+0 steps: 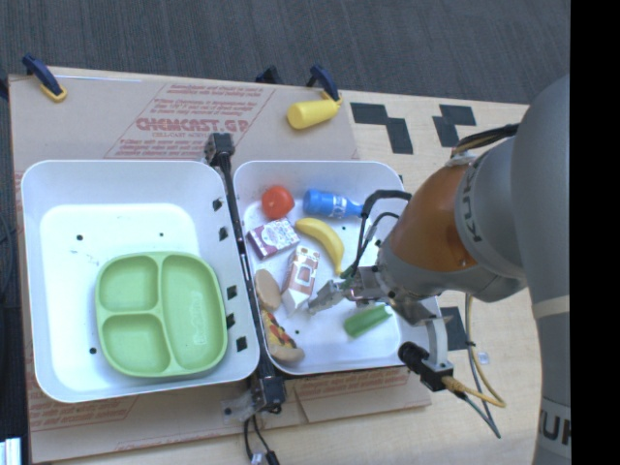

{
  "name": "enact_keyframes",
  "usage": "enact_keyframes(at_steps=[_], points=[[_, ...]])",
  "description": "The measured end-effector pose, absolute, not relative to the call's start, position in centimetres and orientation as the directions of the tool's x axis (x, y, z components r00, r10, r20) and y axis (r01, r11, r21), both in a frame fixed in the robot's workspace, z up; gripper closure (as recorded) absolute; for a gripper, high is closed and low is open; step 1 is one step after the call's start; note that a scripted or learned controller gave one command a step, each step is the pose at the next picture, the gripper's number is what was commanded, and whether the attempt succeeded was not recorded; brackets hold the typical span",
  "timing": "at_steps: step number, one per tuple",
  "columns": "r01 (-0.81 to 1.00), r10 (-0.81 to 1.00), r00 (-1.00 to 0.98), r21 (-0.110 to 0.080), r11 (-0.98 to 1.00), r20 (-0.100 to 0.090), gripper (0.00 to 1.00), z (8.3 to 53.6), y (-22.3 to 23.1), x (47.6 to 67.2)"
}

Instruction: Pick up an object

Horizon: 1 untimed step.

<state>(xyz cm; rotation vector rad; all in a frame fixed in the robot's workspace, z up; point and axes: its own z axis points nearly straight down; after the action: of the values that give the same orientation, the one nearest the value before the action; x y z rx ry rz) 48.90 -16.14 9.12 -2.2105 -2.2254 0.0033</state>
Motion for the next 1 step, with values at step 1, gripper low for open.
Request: enact_keyframes(at_steps=[1], points=[[1.0,1.0,-0.011,-0.005,0.011,0.002,1.0,10.15,-16.15,48.98]])
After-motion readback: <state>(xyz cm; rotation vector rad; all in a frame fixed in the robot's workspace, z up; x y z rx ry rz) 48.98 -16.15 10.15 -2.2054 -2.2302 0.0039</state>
